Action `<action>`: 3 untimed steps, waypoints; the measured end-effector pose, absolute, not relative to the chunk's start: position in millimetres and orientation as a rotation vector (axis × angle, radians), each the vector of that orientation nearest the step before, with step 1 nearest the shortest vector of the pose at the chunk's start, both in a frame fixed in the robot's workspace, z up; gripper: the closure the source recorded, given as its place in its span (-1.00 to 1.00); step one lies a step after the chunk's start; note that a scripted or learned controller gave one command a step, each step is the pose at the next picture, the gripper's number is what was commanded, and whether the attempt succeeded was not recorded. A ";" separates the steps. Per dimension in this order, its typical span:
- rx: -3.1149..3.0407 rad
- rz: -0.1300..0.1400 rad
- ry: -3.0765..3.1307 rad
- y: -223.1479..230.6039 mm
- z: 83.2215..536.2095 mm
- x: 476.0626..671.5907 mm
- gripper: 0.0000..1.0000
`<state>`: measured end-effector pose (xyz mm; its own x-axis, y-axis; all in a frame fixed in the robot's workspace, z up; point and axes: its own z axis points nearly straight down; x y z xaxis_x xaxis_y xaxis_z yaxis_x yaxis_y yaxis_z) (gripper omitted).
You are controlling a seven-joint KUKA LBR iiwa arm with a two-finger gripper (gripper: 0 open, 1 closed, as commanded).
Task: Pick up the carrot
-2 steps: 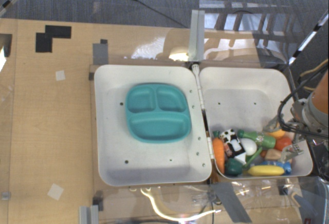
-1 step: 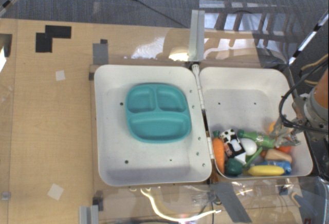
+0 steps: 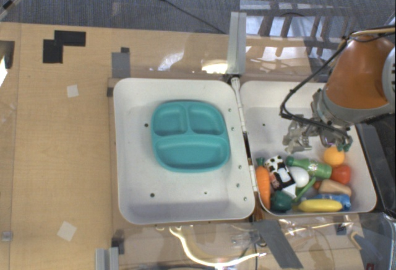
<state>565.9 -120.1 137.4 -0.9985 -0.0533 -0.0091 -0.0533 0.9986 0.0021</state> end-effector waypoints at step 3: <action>-0.490 -0.007 3.091 -134.7 233.2 537.8 -1.00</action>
